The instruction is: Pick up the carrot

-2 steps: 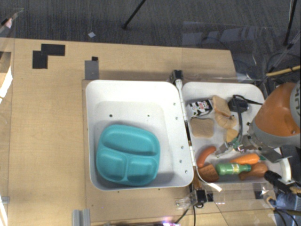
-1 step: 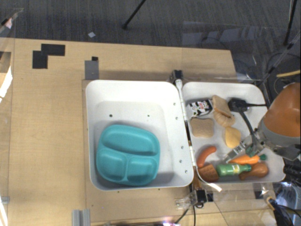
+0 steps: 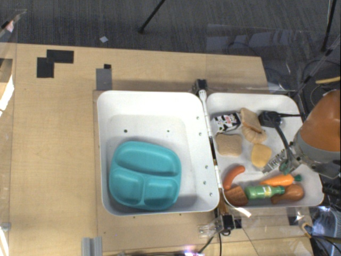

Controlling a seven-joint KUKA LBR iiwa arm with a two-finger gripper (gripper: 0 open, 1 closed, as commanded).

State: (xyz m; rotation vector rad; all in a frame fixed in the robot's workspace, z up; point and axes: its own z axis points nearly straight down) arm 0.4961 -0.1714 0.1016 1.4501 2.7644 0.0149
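One carrot point(image 3: 281, 181) seemingly just below fingers point(image 3: 273, 161).

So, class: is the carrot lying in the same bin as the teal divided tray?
No: the carrot lies in the right bin among other toy foods, while the teal tray sits in the left bin.

Bright even light from above, soft shadow under the teal tray point(image 3: 144, 175), slightly blurry, grainy picture
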